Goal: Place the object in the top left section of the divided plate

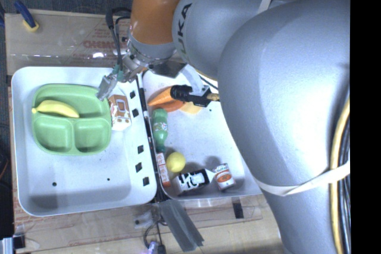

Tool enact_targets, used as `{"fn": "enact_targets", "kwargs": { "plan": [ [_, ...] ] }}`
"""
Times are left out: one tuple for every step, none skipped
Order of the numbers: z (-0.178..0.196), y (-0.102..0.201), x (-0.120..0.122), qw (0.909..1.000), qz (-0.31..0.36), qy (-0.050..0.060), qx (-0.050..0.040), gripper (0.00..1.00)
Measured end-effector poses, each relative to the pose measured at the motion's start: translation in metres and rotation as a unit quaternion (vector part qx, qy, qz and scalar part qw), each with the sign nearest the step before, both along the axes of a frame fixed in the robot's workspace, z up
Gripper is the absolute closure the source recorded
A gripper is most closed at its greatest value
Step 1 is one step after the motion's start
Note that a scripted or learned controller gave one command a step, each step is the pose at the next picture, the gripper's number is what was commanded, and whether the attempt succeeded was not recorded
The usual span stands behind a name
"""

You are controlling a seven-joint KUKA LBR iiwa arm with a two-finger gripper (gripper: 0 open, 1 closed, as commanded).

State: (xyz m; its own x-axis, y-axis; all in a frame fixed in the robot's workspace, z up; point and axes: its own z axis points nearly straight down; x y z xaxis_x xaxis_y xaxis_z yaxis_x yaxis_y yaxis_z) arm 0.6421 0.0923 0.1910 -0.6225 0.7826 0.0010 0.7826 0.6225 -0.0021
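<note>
A green divided plate (89,138) sits in the left bin (71,193). A yellow banana (56,108) lies in the plate's upper left section. My gripper (108,85) hangs over the plate's upper right rim, to the right of the banana and apart from it. No object shows in the gripper.
A small white and brown packet (121,111) lies just right of the plate. The right bin (205,146) holds an orange carrot (165,99), a green bottle (159,125), a lemon (175,162), a black and white bottle (193,179) and a small can (223,175). The arm covers that bin's far side.
</note>
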Motion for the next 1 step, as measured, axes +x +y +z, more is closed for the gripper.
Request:
{"fn": "enact_targets", "kwargs": {
  "plan": [
    [0.0081,0.0016,0.0004,1.0,0.003,0.001,-0.0005,1.0]
  ]
}}
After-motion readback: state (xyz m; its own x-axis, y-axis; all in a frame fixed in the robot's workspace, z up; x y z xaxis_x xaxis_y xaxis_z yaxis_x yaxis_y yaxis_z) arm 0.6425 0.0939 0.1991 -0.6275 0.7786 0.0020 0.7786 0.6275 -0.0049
